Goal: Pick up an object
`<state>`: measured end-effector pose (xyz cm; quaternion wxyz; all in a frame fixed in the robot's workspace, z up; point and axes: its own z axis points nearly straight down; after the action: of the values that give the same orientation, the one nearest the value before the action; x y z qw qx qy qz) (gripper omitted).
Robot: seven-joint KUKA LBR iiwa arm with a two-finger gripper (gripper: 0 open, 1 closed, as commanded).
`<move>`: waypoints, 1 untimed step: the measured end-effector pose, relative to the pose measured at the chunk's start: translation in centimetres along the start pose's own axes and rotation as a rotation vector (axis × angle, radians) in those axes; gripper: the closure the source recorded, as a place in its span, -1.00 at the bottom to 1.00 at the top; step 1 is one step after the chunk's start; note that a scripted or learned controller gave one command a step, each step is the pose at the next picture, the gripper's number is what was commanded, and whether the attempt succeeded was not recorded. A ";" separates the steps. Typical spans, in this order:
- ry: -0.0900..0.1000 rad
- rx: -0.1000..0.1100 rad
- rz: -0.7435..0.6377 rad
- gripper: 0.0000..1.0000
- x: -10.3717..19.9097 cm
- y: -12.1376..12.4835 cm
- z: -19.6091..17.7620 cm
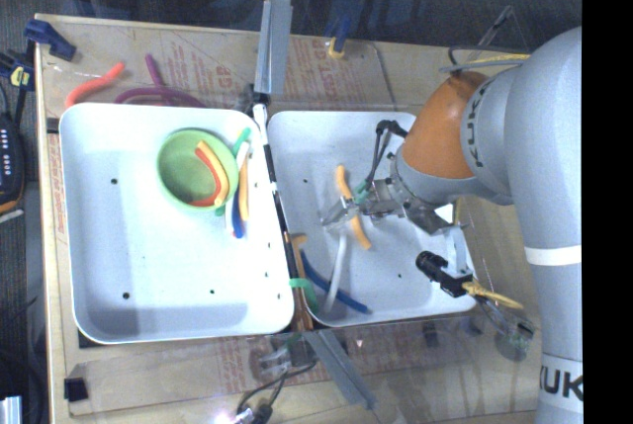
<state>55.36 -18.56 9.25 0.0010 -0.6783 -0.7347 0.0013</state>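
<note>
Nearest the camera, at the front of the right bin (396, 315): a blue strip (346, 301) lies flat, w/ a pale grey tube (337, 266) crossing just above it. Both look thin and bendy.

Mid-bin, the gripper (354, 208) sits low over a cluttered patch. Can't tell if the jaws are wide or closed, too much overlap. Touching or right beside it is an orange-yellow strip (362, 233). A similar piece (342, 181) pokes out on the far side; one item or two, can't say. That strip is the likely target.

Handling, prob.: v. light, soft plastic or rubber, flexes under squeeze, not fragile, maybe a bit slick. Best hold is across the narrow width near the middle, so it doesn't droop or pivot out. Low profile on the bin floor means the jaws need to get right down.

Further over, the left bin (148, 284) holds a green bowl (183, 170) w/ more coloured strips across its rim. Beyond it, the table (198, 56) carries loose cables.
</note>
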 end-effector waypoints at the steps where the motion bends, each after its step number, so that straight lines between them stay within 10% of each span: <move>1: -0.001 0.003 -0.004 1.00 0.0 0.0 -1.0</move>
<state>55.34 -18.60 10.22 0.0017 -0.6767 -0.7363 0.0025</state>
